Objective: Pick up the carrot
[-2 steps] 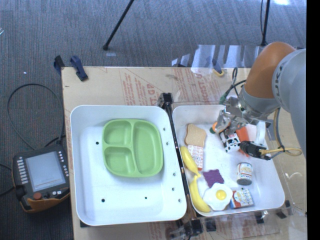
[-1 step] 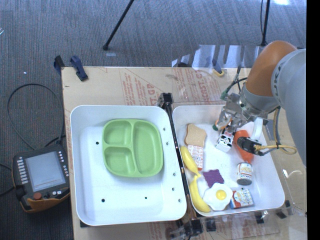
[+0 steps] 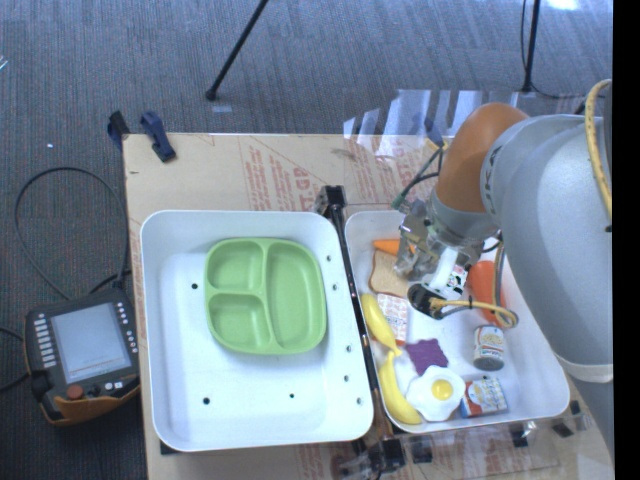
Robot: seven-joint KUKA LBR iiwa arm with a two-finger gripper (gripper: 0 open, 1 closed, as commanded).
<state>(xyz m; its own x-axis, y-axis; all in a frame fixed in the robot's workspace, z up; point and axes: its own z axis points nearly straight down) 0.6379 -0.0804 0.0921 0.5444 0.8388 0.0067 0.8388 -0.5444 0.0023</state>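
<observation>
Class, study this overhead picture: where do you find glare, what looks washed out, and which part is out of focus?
Camera view: glare streaks across the shiny strip at the far edge of the bench; the floor of the white bin is bright, nearly washed out; the grey arm, nearest the lens, looks soft, while the green tray is crisp.

KUKA iiwa arm: 1 broad, rounded link with a smooth pale grey casing. An orange band, domed and slightly glossy, capped the link above the wrist. A yellow cable curved along the casing's upper right. The gripper was compact, angular, and of dull grey metal.
</observation>
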